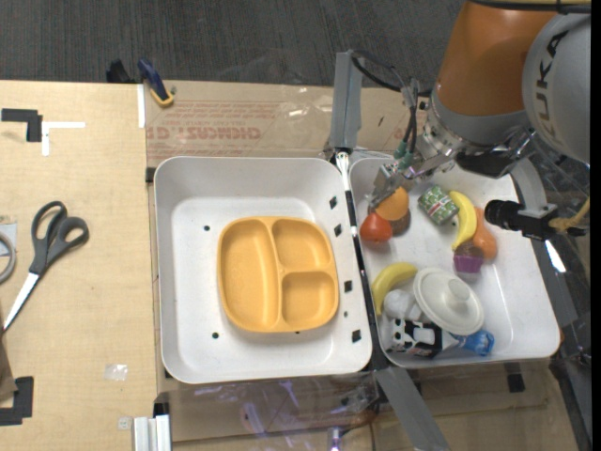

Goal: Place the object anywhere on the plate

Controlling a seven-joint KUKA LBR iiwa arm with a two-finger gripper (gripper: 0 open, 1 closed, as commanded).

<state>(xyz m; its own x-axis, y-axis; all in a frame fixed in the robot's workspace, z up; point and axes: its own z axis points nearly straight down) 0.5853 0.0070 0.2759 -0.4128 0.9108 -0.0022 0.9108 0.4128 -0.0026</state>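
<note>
A yellow divided plate (278,273) lies flat in the middle of the left bin (178,280). The right bin (526,332) holds a heap of toy items. My gripper (396,177) hangs over the right bin's far left corner, directly above an orange piece (395,205) and a red-orange fruit (377,228). Whether it touches either one is unclear. The wrist with its orange band (488,50) rises behind it and hides part of the bin's far edge.
The right bin also holds a green-and-white can (438,204), a banana (463,219), a purple cup (468,261), a second banana (394,278), a white lidded dish (449,301) and a black-and-white toy (415,338). Scissors (47,238) lie on the bench at left.
</note>
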